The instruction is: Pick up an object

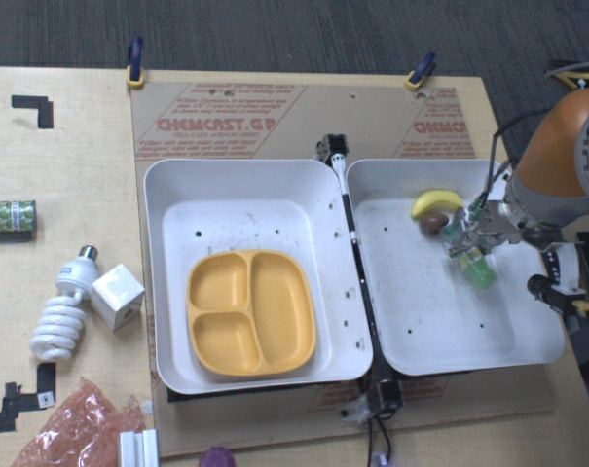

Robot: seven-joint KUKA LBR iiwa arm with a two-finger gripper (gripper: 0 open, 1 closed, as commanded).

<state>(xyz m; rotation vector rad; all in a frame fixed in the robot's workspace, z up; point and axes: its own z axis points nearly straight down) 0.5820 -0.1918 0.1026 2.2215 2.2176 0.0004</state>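
Note:
In the right bin [440, 343], near its far right corner, lie a yellow banana [437, 202] and a small brown round object [431, 224] touching it. A translucent green object [479, 270] lies just to their right. My gripper [466, 241] reaches in from the right and hangs directly over the upper end of the green object, close beside the brown one. Its metal parts overlap the green object, so any contact between them is hidden. The grey arm with its orange band [557, 154] rises at the right edge.
The left bin [177, 212] holds a yellow three-compartment plate [250, 311]. Outside the bins at left lie a spiral light bulb [62, 309], a white cube [118, 296], a green can [13, 218] and a red mesh bag [75, 426].

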